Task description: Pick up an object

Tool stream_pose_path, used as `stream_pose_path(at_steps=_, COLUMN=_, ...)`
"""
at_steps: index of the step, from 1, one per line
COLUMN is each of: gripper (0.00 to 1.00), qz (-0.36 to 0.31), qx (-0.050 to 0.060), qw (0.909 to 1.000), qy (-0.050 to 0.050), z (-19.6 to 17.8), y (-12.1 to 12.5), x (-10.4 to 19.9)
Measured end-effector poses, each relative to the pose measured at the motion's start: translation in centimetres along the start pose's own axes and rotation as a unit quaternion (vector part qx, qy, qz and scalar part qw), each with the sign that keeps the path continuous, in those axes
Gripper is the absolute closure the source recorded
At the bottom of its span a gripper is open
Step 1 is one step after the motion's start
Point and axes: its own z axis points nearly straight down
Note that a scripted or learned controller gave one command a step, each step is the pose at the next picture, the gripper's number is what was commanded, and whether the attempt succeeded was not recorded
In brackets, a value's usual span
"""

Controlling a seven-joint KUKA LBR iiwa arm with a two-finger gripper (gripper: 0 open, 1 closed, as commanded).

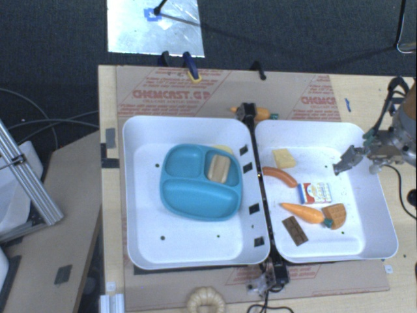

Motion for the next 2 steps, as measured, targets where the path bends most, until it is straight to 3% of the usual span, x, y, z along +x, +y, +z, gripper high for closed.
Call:
stream_pose_path(at_steps=1, gripper=0.00, qz=-0.002, qx=-0.006, qw=1.0000, qy=-0.001, z=-0.6, y=0.2, x=0.0)
stream_pose_path(at_steps=2, gripper=0.00, qz=0.000, qx=-0.004, qw=1.0000, qy=-0.001, z=4.9, y=-0.1, x=-0.9)
